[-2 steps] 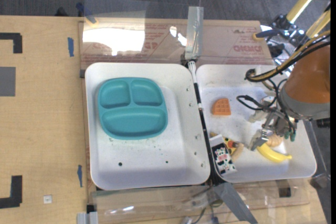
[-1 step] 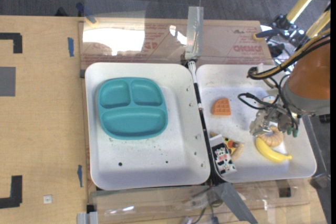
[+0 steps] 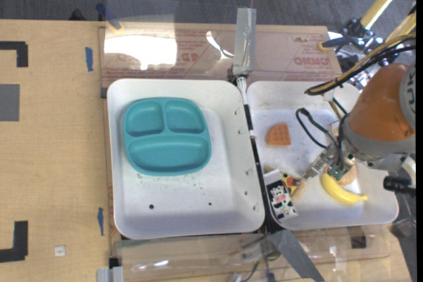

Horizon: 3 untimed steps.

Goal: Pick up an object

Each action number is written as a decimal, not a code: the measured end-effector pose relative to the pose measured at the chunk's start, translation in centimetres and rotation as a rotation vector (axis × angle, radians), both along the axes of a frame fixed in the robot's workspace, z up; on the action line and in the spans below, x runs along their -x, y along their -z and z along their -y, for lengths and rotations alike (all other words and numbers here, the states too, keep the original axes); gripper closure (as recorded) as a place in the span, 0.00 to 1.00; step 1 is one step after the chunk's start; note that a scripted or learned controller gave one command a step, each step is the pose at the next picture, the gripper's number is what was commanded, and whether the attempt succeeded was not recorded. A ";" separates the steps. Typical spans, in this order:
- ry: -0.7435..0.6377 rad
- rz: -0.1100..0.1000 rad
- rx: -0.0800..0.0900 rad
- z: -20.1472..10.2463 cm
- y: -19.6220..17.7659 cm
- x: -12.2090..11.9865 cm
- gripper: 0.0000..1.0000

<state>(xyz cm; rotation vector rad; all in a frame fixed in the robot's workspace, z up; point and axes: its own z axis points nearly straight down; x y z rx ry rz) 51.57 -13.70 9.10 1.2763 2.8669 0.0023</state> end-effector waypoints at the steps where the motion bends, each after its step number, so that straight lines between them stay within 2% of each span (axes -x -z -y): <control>1: 0.461 0.001 -0.002 -5.2 -9.5 0.8 1.00; 2: 0.997 -0.005 -0.001 -11.5 -9.3 1.6 1.00; 3: 1.539 -0.006 0.000 -10.6 -9.3 3.7 1.00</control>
